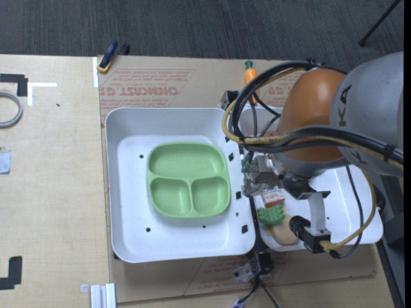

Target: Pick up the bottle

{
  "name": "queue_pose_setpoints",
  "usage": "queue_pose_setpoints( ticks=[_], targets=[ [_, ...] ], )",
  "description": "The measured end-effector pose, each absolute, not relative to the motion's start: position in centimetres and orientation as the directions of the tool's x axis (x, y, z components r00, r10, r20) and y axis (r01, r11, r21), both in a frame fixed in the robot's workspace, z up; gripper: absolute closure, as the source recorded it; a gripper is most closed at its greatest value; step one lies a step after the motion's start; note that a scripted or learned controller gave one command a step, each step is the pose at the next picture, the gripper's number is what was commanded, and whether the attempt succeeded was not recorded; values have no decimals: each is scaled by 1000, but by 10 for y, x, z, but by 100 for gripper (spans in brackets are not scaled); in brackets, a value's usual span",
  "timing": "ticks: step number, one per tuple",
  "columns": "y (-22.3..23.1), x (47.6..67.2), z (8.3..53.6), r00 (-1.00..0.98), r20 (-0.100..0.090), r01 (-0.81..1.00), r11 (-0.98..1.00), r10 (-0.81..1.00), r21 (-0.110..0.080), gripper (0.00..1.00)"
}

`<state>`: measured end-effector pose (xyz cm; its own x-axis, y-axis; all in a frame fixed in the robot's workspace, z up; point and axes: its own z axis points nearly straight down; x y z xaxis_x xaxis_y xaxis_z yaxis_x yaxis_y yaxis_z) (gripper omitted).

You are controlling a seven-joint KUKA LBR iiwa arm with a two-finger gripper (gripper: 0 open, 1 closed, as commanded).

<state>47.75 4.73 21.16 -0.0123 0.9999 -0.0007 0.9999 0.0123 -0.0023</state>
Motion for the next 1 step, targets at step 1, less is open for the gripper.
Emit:
queue_pose_setpoints(
  ticks=[1],
  targets=[
    [123, 477, 179, 133, -1, 991, -133, 991, -3, 100]
  ],
)
